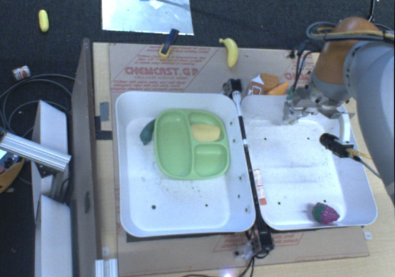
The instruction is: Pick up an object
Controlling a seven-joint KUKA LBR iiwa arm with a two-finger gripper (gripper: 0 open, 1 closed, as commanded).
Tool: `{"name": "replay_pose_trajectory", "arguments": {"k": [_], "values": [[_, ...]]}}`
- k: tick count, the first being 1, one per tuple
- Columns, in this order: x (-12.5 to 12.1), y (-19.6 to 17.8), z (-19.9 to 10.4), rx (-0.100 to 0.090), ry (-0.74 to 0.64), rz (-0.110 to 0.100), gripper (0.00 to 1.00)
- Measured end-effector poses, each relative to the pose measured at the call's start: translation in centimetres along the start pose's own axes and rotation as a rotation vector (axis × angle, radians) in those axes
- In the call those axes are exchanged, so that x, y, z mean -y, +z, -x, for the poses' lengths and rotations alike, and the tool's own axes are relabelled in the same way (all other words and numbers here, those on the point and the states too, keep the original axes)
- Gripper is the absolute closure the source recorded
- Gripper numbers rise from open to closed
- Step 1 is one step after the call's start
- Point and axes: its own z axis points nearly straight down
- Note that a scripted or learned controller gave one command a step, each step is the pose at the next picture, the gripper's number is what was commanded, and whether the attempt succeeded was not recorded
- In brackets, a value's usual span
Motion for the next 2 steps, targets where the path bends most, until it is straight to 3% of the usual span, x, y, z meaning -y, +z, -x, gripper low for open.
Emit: {"name": "replay_pose_trajectory", "arguments": {"k": [1, 2], "values": [[0.02, 0.06, -0.02, 0.0, -0.002, -0.001, 0.0], [0.02, 0.06, -0.02, 0.0, -0.001, -0.001, 0.0]]}}
